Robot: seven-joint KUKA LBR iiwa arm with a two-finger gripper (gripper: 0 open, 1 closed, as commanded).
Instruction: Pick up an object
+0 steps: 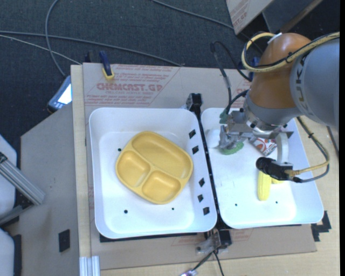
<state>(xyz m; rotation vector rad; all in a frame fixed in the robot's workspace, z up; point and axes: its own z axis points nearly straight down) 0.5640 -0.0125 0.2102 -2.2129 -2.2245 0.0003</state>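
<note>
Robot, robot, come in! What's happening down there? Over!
Gripper low in the right bin, by a green thing; grip unclear. Yellow corn lies loose nearby. Yellow tray sits in left bin. Cables close.

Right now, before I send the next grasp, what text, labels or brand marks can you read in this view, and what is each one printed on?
"CHEMCAST GP" in red, on the cardboard sheet behind the left bin.
Smaller red lines above and below it on the same sheet: too blurred to read.
Red and white wrapper in the right bin, beside the gripper: print too small to read.
Cardboard box at the top edge: marks unreadable.
</note>
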